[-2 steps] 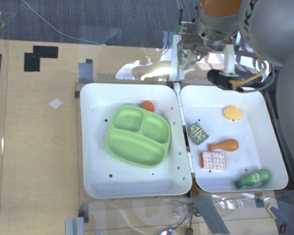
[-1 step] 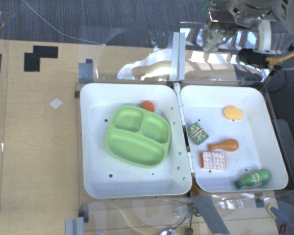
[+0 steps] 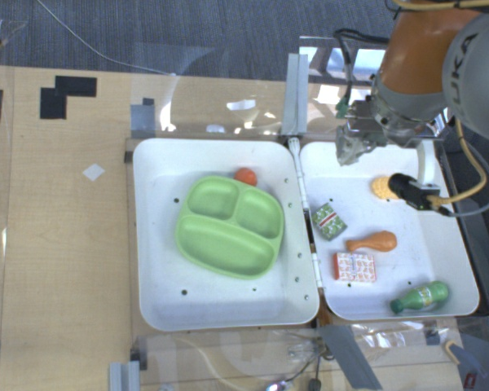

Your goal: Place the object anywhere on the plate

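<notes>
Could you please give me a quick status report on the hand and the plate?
Hand hovering over right bin's back left corner, nothing seen in it. Green plate in left bin, no item on it. Small orange item beside plate's far rim.

We see the arm (image 3: 440,47) entering from the upper right corner of the view, its grey body and orange band above the wrist both visible. The wrist points downward and toward the left. We locate the gripper (image 3: 352,149) over the far edge of the right bin (image 3: 464,287), near that bin's far left corner. Nothing shows between its fingertips. A black and yellow cable (image 3: 440,194) loops off the wrist.
</notes>
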Robot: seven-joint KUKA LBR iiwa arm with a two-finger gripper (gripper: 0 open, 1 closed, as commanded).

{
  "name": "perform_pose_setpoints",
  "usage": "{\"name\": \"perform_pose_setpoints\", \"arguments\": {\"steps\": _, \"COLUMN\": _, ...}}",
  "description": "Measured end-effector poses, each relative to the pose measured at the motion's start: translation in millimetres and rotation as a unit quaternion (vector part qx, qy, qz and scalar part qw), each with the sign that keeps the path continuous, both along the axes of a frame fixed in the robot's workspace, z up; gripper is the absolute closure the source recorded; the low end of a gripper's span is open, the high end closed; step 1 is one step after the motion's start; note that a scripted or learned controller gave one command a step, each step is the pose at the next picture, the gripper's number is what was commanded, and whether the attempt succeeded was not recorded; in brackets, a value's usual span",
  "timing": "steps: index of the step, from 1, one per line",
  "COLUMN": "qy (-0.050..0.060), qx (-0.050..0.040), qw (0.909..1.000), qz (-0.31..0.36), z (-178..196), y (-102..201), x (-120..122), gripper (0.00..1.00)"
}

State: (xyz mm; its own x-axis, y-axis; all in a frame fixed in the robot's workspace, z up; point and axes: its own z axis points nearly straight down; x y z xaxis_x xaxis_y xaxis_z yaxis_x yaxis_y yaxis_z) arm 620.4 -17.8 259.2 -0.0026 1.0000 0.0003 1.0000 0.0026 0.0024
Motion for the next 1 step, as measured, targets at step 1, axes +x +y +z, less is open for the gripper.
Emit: {"name": "perform_pose_setpoints", "arguments": {"steps": 1, "qy": -0.002, "qx": 0.0000, "qw": 1.0000, "qz": 0.002, "z": 54.2, "y": 36.9, "x": 49.2, "gripper": 1.00}}
